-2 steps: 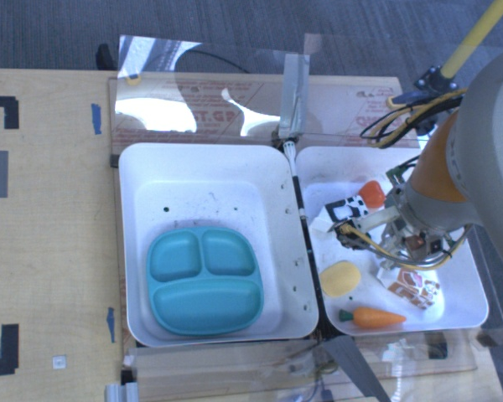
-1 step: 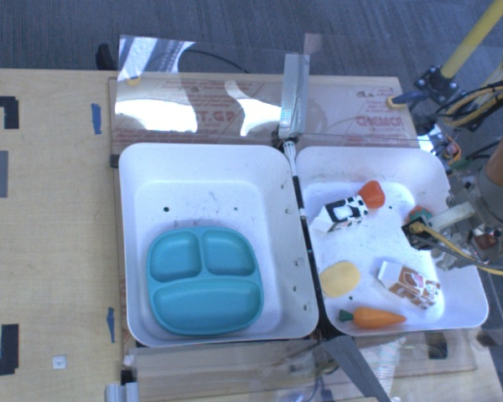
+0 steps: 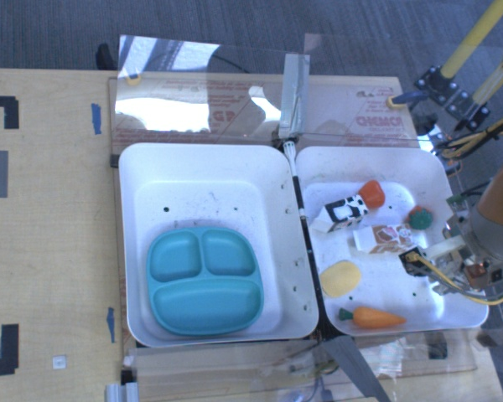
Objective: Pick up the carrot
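Observation:
The carrot [image 3: 375, 316], orange with a green stub at its left end, lies flat near the front wall of the right bin [image 3: 362, 172]. My gripper [image 3: 449, 276] hangs over that bin's right side, up and to the right of the carrot and apart from it. Nothing shows between the gripper and the carrot.
The right bin also holds a pale yellow piece [image 3: 341, 278], a black-and-white toy [image 3: 345, 212], an orange-red piece [image 3: 371, 194], a teal piece [image 3: 419, 219] and a printed card [image 3: 390, 238]. A blue divided plate [image 3: 204, 278] sits in the left bin [image 3: 142, 174].

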`<state>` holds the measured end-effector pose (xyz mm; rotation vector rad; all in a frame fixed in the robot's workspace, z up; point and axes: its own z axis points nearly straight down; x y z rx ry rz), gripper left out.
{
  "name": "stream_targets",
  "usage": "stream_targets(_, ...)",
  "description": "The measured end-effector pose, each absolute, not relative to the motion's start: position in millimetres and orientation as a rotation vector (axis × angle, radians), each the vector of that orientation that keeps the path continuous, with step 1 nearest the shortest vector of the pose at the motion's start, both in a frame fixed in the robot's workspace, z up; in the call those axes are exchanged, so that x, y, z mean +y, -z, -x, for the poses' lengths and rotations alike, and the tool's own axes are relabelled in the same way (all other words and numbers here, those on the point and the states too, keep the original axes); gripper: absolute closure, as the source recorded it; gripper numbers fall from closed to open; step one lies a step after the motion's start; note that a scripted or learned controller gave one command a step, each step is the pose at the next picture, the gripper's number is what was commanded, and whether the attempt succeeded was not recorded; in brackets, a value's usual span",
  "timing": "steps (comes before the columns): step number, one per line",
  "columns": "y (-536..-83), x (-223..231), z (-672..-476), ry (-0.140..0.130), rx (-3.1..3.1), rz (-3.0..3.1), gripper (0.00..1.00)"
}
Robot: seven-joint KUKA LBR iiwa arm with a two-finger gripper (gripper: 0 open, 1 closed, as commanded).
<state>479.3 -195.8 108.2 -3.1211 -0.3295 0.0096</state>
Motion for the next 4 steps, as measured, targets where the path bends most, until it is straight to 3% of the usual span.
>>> stream_targets(1, -186, -224, -513.5, -0.007, -0.327, 3.122, 1.0)
stream_targets(2, -85, -126, -523.4, -0.001, -0.49, 3.1, 1.0)
stream_targets(3, -175, -110, -489.5, -0.009, -0.516, 3.097, 1.0)
stream_targets(4, -227, -95, -500.8, -0.01, -0.38, 3.118, 1.0)
